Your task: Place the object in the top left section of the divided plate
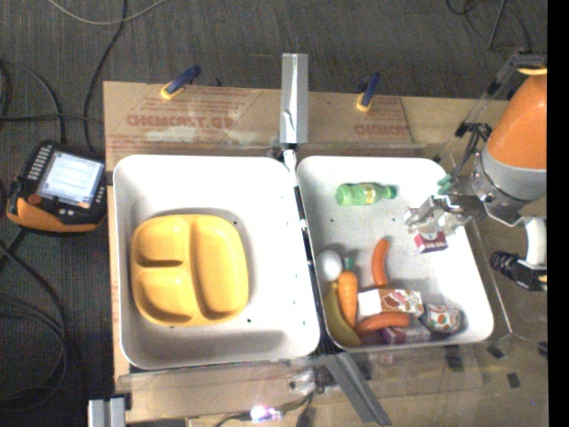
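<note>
I am hanging my gripper point(436, 213) over the right bin point(462, 181), close to its right edge and about halfway down it. I cannot tell whether it is apart or together: from above it is showing as a pale metal tangle. A small red-and-white packet point(431, 242) is lying in the bin at its lower side; whether I am touching it, or holding it at all, I cannot make out.

The divided plate point(189, 267), yellow, is sitting in the middle of the left bin point(133, 176), well apart from me, and nothing is lying in its top left section point(162, 242). White floor is showing all around the plate, and the two bins' rims are meeting between us.

In my bin a green bottle point(365, 193) is lying on its side near the far edge, with bare floor between it and the packet. Crowding the near edge are a white egg-like ball point(330, 263), a carrot point(347, 292), an orange sausage point(380, 261), a banana point(335, 320), a white and red carton point(393, 302), a red sausage point(382, 322) and a small box point(441, 318) whose print is too blurred to read.

My arm point(520, 136) is being cut off at the right.
</note>
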Controlling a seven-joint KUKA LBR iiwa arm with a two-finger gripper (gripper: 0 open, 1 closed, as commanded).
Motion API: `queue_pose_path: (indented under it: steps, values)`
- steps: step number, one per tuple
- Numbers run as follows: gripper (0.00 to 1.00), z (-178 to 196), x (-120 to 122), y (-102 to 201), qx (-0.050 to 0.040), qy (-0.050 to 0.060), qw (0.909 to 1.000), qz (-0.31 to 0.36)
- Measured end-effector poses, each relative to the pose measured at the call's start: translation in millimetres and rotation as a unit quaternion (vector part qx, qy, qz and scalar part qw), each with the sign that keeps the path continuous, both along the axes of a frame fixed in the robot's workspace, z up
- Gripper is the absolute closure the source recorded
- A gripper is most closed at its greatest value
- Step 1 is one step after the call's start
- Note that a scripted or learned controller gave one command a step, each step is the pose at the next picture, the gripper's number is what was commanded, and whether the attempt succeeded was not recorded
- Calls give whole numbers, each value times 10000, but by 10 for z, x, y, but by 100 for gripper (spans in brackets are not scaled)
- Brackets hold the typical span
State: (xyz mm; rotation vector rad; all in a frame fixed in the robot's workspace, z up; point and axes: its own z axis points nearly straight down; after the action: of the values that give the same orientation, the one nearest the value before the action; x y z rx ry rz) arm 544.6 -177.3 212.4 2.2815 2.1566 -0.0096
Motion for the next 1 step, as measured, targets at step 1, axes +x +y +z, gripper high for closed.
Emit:
queue_pose_path:
  steps: [1]
  values:
    - [100, 406, -361, 893, 30, -1, 9997, -242]
